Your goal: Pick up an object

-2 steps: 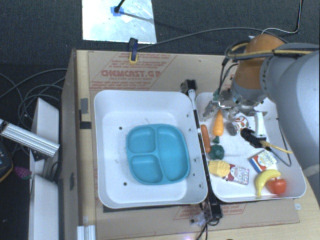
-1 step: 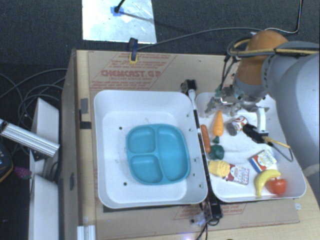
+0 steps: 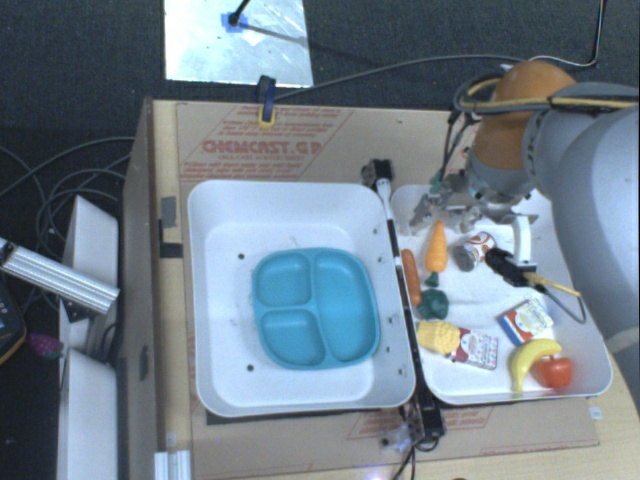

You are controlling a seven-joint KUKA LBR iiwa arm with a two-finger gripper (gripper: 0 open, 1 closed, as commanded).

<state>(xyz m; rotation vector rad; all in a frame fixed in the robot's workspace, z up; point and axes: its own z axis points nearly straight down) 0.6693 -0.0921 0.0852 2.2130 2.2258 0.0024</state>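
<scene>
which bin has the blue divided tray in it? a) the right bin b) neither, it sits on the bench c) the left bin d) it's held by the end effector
c: the blue divided tray lies flat in the left bin, while the right bin holds the small toy foods.

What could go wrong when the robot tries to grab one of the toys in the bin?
The toys in the right bin lie packed close. The claw sits beside the carrot, so it might bump the carrot or push the hot dog against the bin wall. The banana and tomato touch, so grabbing one could drag the other. Smooth, round toys may also slip out.
</scene>
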